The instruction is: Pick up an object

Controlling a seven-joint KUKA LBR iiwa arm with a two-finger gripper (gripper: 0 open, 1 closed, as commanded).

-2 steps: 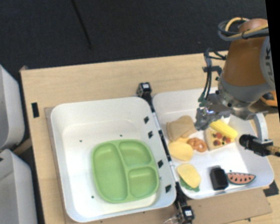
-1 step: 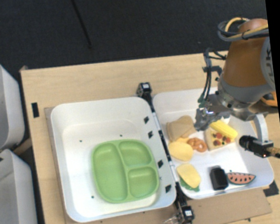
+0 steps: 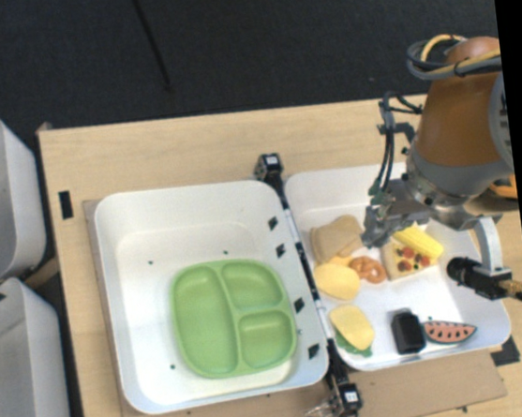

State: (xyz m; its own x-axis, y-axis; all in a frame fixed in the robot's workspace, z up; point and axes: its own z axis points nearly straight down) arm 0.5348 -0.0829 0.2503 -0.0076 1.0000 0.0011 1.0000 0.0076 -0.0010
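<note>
- Where the floor (image 3: 221, 38) is dark, a tan bench (image 3: 187, 146) holds two white bins (image 3: 117, 268).
- Green plate (image 3: 234, 317) sits in the left bin.
- Toy food (image 3: 338, 280) fills the right bin (image 3: 334, 184).
- Gripper (image 3: 379, 228) hangs over the bread (image 3: 337, 237); open or closed, I cannot tell.

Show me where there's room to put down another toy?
Bare floor rings the green divided plate in the left bin, widest along the bin's back wall. The right bin is crowded: bread, lemon, watermelon slice, with the gripper above.
</note>
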